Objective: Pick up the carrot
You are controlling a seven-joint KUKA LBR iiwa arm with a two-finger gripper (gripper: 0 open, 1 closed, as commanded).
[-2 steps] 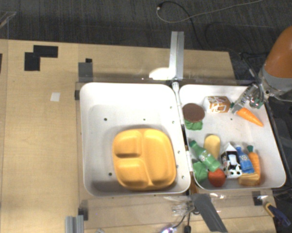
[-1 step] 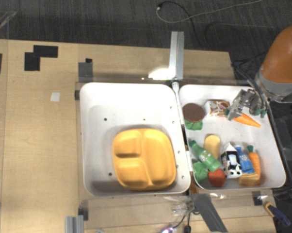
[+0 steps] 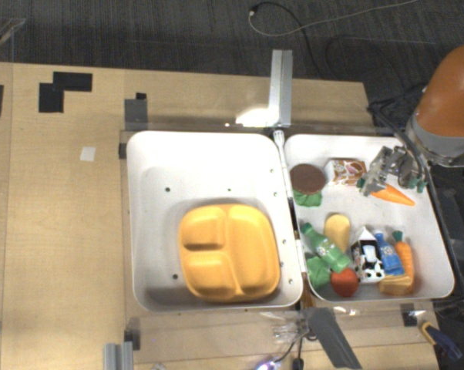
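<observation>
My gripper (image 3: pixel 391 168) sits low over the carrot (image 3: pixel 391 196) at the right bin's (image 3: pixel 440 284) far right edge, finger state unclear from here; looks a light, rigid, smooth plastic toy, so I'd pinch the thick middle, not the taper.

Readable text: none can be made out anywhere in the frame.
Packet (image 3: pixel 346 169), upper part of the right bin: red and white print is seen, too blurred to be read.
Carton (image 3: pixel 366 257), lower right: a black-and-white pattern is shown, and no letters can be told.
</observation>
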